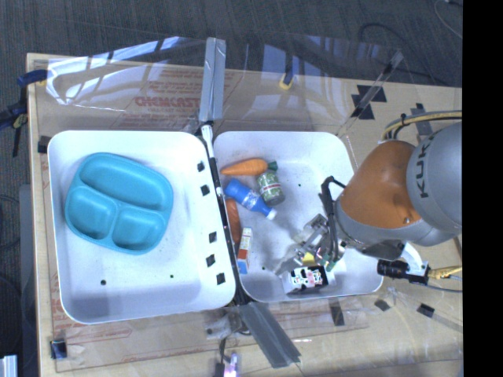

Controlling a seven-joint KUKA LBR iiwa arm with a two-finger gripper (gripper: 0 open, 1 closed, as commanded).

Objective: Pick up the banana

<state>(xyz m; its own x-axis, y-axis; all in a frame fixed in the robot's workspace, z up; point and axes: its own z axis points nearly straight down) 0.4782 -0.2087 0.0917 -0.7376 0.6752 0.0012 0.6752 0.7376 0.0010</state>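
— Where's the banana (pixel 314 258) from my feed?

— I see a sliver of yellow low in the right bin (pixel 346 151), near the front wall, tucked right under the gripper (pixel 313 251). It's mostly hidden by the metal.

— Are the fingers on it?

— I cannot tell from here whether they are spread or closed; the wrist blocks them.

— And the arm (pixel 393 191)?

— It reaches in from the right, orange band bent over the bin's right edge, the gripper pointing down-left into the front corner. A carrot (pixel 244 166), a blue bottle (pixel 248 198) and a green jar (pixel 269 184) lie well apart from it. The blue divided tray (pixel 118 203) sits in the left bin (pixel 71 289).
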